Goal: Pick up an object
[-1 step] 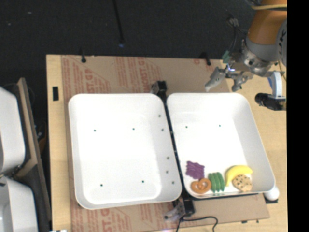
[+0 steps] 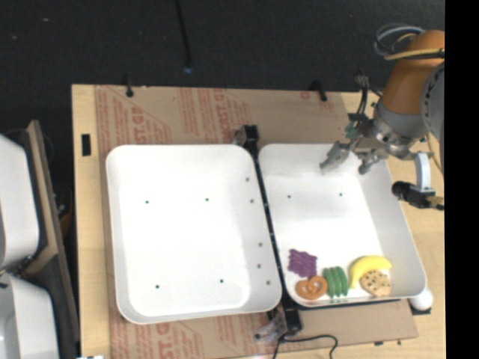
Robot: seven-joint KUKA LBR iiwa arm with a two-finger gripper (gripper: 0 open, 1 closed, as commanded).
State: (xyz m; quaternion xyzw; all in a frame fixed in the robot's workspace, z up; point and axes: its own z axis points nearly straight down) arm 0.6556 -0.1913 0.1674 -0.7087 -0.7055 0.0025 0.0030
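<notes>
Several small toy foods lie along the near edge of the right bin: a purple piece, an orange pretzel-like ring, a green piece, a yellow banana and a tan cookie. My gripper hangs over the far right corner of that bin, well away from the toys. Its two fingers are spread apart, open, with nothing between them.
The left bin sits beside the right one, joined by a dark divider strip. Both rest on a cardboard sheet. White containers stand at the far left. A black clip sits at the bins' far junction.
</notes>
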